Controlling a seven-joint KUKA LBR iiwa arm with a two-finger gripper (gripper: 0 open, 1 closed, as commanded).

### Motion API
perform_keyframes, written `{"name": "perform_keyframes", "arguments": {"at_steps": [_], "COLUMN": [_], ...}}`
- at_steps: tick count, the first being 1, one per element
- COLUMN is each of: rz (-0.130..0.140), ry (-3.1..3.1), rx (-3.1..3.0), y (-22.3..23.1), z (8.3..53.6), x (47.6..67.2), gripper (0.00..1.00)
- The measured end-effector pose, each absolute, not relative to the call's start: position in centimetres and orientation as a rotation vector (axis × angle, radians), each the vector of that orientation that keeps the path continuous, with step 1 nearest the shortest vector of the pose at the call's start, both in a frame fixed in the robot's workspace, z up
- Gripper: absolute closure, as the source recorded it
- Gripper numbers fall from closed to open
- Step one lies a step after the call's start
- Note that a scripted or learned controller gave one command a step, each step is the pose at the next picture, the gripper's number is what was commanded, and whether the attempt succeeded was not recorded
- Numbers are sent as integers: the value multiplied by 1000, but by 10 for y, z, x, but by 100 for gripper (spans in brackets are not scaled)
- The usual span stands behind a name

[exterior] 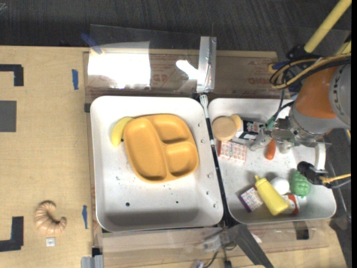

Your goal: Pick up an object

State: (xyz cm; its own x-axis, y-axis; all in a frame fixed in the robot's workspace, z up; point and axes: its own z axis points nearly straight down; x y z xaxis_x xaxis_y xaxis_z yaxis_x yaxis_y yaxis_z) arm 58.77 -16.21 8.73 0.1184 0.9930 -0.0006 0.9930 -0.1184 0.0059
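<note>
Objects wait in the right bin (329,208) while the gripper (271,144) hovers above; jaw state unclear, next it must descend.

1. The right bin (245,108) is crowded: a yellow bottle (270,195), a green toy (299,184) and a tan disc (225,127) leave bare floor mainly at centre.
2. In the left bin (106,166), an orange tray (160,146) fills the upper middle; the lower part lies open.

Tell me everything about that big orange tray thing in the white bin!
The orange tray is a divided plate, smooth and plastic-looking, with one large compartment on the left and two smaller ones on the right. It lies flat, right side up, in the left white bin, turned at a slight angle. A yellow banana peeks out from under its upper-left edge.
</note>
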Motion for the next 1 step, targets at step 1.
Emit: {"name": "perform_keyframes", "arguments": {"at_steps": [1], "rz": [10], "ry": [2078], "rx": [2344], "y": [-163], "z": [99], "x": [589], "gripper": [100]}}
